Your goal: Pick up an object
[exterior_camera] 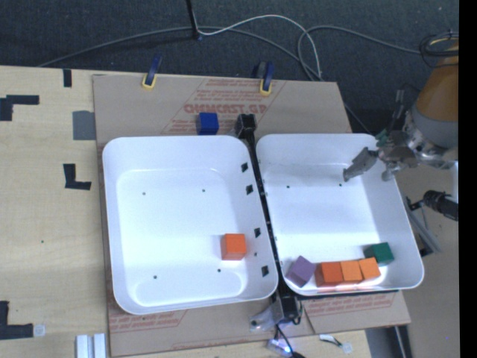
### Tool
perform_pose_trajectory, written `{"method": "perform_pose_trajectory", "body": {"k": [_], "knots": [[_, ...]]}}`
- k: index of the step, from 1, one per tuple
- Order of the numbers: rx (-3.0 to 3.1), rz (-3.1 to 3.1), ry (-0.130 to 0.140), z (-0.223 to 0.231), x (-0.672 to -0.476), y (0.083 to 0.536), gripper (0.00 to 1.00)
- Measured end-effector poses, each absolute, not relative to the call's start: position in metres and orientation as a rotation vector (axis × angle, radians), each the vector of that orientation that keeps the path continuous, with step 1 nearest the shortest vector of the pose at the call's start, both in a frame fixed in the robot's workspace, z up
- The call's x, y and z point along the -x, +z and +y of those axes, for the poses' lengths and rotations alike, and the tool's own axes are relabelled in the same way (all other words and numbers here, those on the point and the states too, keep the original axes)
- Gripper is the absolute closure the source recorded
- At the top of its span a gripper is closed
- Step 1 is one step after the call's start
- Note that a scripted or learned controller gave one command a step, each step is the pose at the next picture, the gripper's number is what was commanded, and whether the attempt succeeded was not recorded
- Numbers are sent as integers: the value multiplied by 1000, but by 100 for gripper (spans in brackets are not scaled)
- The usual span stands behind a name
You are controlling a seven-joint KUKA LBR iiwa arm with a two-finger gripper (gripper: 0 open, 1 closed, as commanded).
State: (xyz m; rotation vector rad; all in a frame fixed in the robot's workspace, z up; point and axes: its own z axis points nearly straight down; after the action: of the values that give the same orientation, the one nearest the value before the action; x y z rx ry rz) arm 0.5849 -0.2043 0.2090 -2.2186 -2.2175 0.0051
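Observation:
In the left bin [127,200] an orange cube [234,246] lies near the front right corner. Along the front wall of the right bin [328,207] sit a purple block [300,271], a row of orange blocks [349,272] and a green block [381,253]. My gripper [372,168] hangs over the back right corner of the right bin, far from all the blocks. Its fingers are spread open and hold nothing.
A blue cube [208,122] rests on the cardboard behind the left bin, beside a black clip [245,124]. Cables trail across the dark floor at the back. The arm's orange band [440,95] shows at the right edge.

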Motion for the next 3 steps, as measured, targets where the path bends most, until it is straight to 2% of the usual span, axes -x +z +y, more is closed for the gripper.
{"method": "perform_pose_trajectory", "body": {"k": [1, 2, 3], "knots": [[2221, -2222, 0, -204, -586, 212, 0], [2218, -2219, 4, -193, -585, 159, 0], [2218, -2219, 5, -196, -574, 104, 0]]}}
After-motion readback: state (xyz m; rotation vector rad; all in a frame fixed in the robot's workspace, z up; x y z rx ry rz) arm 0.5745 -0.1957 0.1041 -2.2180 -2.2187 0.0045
